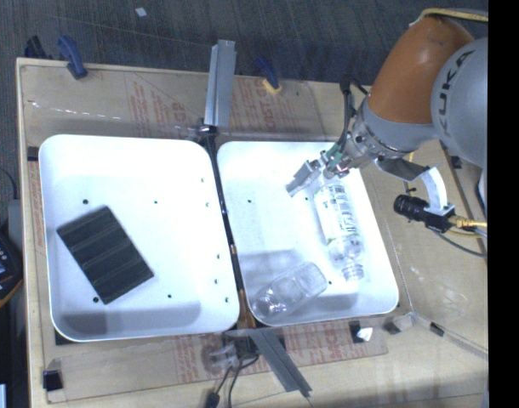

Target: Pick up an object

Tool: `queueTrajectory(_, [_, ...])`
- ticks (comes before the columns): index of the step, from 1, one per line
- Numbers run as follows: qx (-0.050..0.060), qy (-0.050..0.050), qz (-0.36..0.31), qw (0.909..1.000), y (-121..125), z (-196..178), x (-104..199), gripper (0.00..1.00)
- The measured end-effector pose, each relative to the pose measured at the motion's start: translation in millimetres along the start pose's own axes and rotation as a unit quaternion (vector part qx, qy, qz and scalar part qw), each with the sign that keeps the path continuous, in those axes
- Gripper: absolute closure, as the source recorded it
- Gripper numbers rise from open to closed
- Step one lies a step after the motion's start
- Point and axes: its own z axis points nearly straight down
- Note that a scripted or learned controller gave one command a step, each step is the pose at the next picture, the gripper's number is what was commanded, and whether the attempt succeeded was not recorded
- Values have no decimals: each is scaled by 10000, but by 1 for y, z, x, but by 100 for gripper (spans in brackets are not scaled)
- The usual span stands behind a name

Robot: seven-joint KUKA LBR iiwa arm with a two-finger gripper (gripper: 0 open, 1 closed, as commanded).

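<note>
My gripper (310, 177) hangs over the far part of the right bin (242, 228), just above the upper end of a clear plastic bottle (340, 228). The bottle lies lengthwise along that bin's right side, its cap toward the front. A crumpled clear plastic container (287, 289) rests at the bin's front wall. In the left bin (64, 160) a flat black ribbed panel (105, 253) lies at a slant near the front left.
A dark divider rail (225, 228) runs between the two bins. A grey metal post (219, 83) stands behind them, with blue clamps (71, 56) on the bench's far edge. My arm enters from the upper right.
</note>
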Motion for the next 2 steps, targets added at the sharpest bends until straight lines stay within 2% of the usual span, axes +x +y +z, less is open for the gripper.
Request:
queueTrajectory(1, [17, 14, -333, 9994, -18, 44, -31, 0])
queueTrajectory(2, [17, 14, -332, 9994, -18, 43, -31, 0])
